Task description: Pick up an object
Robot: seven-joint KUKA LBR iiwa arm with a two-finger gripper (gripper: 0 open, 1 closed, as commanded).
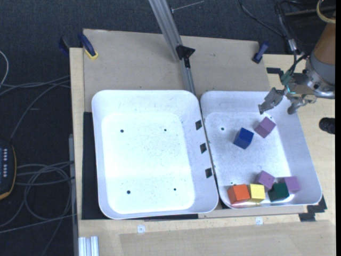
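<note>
The gripper [278, 104] hovers with fingers spread and empty above the purple cube [265, 127] — the approach step; next it must descend and straddle the cube.

Nothing here can be read: no word, label, brand or number shows on either white bin [101, 143] or on the wooden bench [138, 52]. The colored blocks [256, 192] in the right bin have plain faces (no letters, no digits). A dark device [5, 167] at the left edge carries a row of small marks, but they are too small to make out.
</note>
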